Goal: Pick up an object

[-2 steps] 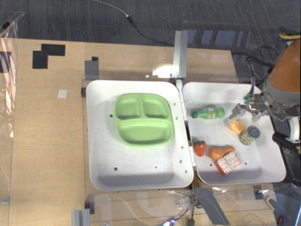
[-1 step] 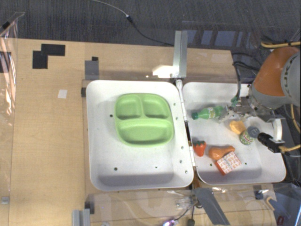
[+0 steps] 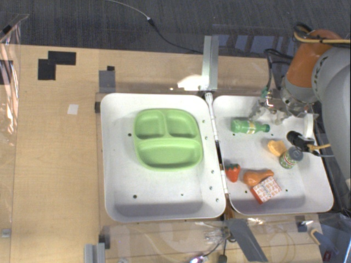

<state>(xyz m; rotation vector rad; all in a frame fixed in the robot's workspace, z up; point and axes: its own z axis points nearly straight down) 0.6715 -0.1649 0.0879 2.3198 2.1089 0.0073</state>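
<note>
Since all your graspables sit in the right bin (image 3: 323,199), the gripper (image 3: 269,109) hovers by the green bottle (image 3: 249,126); can't tell its state.

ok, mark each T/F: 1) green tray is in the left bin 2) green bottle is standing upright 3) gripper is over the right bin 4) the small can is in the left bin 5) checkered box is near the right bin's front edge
1) True. The green tray lies in the left bin.
2) False. The green bottle lies on its side.
3) True. The gripper is over the back of the right bin, just beyond the bottle.
4) False. The can is in the right bin, toward its right side.
5) True. The checkered box sits near the front edge, beside an orange item.
</note>
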